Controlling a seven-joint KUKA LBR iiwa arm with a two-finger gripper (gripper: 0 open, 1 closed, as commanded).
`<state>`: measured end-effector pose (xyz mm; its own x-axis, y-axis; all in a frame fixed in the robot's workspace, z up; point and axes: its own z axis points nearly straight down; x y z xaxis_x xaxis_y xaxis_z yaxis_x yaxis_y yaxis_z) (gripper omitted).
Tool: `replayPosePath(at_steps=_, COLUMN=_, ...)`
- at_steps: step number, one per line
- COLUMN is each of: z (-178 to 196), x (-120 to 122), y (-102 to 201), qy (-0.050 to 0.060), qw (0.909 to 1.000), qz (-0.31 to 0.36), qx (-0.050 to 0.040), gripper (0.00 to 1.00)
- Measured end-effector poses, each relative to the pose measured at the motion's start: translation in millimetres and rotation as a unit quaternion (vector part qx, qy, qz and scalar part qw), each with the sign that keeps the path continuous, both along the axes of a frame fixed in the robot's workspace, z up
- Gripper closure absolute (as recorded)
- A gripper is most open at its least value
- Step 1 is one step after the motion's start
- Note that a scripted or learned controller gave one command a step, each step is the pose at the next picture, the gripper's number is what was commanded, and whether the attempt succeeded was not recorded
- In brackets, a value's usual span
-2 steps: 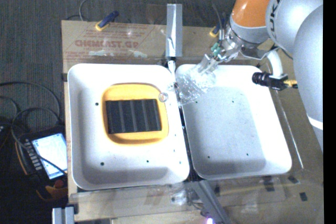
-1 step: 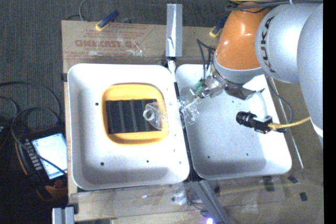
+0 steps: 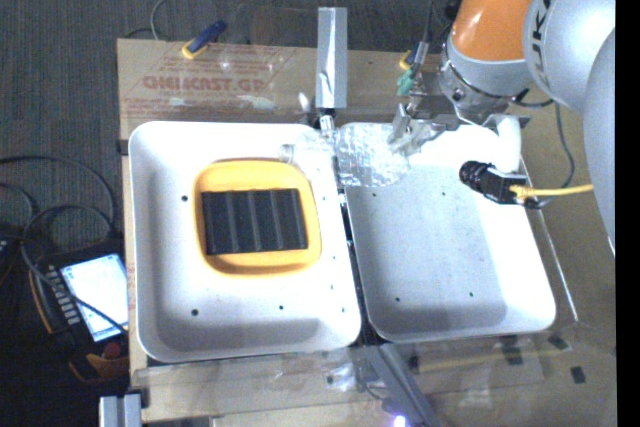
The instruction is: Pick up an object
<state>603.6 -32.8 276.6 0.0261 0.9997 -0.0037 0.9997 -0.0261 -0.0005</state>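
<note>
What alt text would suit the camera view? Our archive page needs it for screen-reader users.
A grey and orange robot arm's pincer hovers at the back edge of the right white bin, beside crumpled clear plastic. The left bin holds a yellow-framed black tray.

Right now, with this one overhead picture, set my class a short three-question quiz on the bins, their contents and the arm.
1. True or false: the yellow tray lies in the right bin.
2. Which thing lies nearest the end effector?
A. the yellow tray
B. the foil
C. the blue-and-yellow tool
3. Fill in: the tray's centre holds a dark ribbed ____.

Key:
1. False; it lies in the left bin.
2. B; the crumpled foil sits at the right bin's top-left corner, just beside the end effector.
3. Panel (or insert).
</note>
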Motion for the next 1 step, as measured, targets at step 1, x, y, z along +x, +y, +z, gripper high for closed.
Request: replayPosePath(at_steps=1, z=-66.1, x=-4.1, y=0.3, qy=0.001, qw=0.9894, qz=-0.145, qx=0.001, gripper=1.0)
